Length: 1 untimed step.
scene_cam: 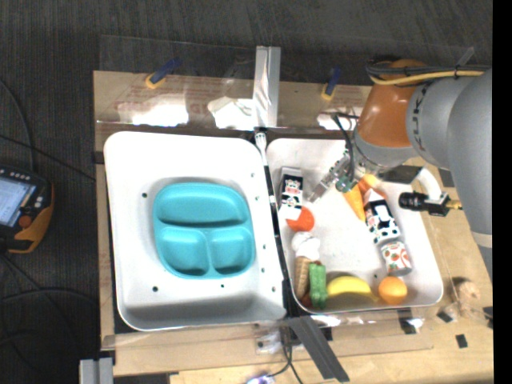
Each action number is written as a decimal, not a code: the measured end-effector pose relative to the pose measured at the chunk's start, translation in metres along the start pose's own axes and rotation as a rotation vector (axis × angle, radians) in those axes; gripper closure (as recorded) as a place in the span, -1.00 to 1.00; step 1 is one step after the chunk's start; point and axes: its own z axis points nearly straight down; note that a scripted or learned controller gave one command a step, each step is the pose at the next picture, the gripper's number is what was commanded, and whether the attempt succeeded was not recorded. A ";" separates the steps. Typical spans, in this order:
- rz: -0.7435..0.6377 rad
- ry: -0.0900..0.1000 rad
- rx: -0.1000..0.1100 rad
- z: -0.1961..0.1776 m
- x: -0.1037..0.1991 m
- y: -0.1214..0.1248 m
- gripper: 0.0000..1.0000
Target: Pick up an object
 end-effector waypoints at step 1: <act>0.000 0.003 0.004 0.002 0.001 -0.002 -1.00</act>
